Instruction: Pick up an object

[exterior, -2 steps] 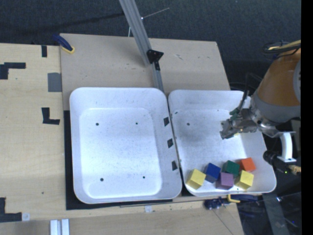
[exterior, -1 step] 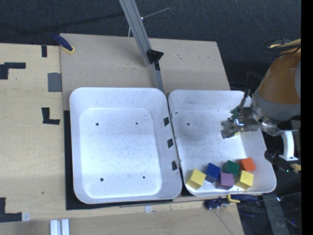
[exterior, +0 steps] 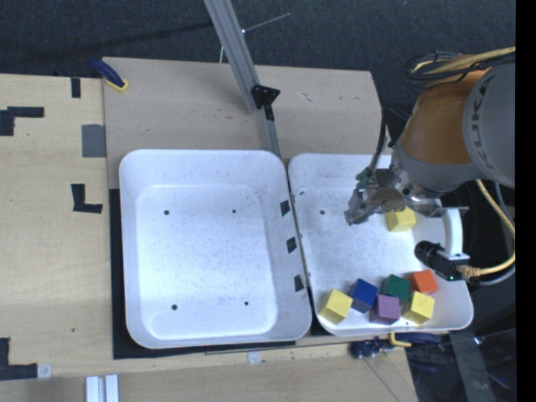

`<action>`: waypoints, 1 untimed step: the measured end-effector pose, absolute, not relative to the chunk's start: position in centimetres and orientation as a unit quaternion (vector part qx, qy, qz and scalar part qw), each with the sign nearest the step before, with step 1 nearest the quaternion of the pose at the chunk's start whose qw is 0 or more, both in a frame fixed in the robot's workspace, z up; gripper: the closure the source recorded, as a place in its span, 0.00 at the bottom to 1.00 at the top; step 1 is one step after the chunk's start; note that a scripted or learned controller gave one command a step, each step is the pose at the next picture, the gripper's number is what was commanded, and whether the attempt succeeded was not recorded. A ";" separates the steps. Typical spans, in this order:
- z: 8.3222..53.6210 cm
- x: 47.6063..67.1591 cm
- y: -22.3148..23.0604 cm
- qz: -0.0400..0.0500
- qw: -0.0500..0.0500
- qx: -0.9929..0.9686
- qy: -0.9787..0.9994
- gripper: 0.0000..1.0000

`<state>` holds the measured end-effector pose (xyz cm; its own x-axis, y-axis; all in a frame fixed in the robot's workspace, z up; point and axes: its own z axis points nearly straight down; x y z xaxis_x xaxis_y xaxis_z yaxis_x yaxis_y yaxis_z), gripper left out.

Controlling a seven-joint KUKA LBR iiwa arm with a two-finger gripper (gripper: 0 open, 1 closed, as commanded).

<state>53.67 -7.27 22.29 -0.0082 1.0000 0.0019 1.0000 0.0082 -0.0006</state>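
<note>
The gripper (exterior: 358, 210) is positioned over the right bin (exterior: 327, 182). A yellow block (exterior: 401, 219) lies just beside the jaws, toward the view's right. Well apart from the jaws, along the bin's near wall, a cluster comprises a yellow cube (exterior: 337, 306), blue cube (exterior: 364, 293), purple cube (exterior: 388, 308), green cube (exterior: 395, 287), orange cube (exterior: 425, 281) and second yellow cube (exterior: 421, 307). The left bin (exterior: 134, 224) lies to the jaws' far side, toward the view's left.

Bulky rounded arm (exterior: 501, 128) at the right, grey-shelled, smooth and matte. Broad orange band (exterior: 437, 128) above the wrist, dull and curved. Thin yellow and black cables (exterior: 440, 59) looped along the band's far edge. Small dark-grey metal gripper (exterior: 363, 208) at the left end, angular, with pale highlights.
</note>
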 end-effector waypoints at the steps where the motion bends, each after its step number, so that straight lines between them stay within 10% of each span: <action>1: 22.9 55.9 -1.5 -0.001 0.001 -0.704 -0.710 1.00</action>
<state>55.94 -1.53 22.92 -0.0080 1.0000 0.0024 1.0000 0.0080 -0.0004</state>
